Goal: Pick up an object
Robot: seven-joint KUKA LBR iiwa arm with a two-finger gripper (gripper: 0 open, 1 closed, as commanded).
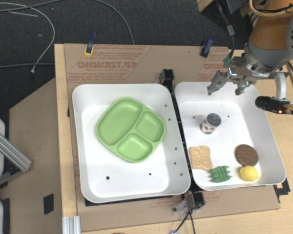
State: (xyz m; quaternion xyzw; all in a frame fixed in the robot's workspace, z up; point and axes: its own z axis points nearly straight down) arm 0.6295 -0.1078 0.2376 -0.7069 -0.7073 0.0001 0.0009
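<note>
Robotics lab or test bench, not home. Evidence: plywood board [136,62] with printed lettering, fixed by blue clamps [91,43] on dark carpet floor; loose cables [44,9] across floor; two white bins [88,130] side by side (toy food inside right one); grey-orange industrial arm [271,28]; aluminium profile [7,147] at left.

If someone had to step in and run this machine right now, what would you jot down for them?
Tool: open, holding nothing, hovering over the far end of the right bin.
Right bin contents: small jar near the middle; cracker, green leafy toy, brown cookie and lemon at the near end.
Left bin: green divided plate.
Done: nothing picked up yet.
Left: lower onto one object, probably the jar as it is nearest, grip and lift.
</note>
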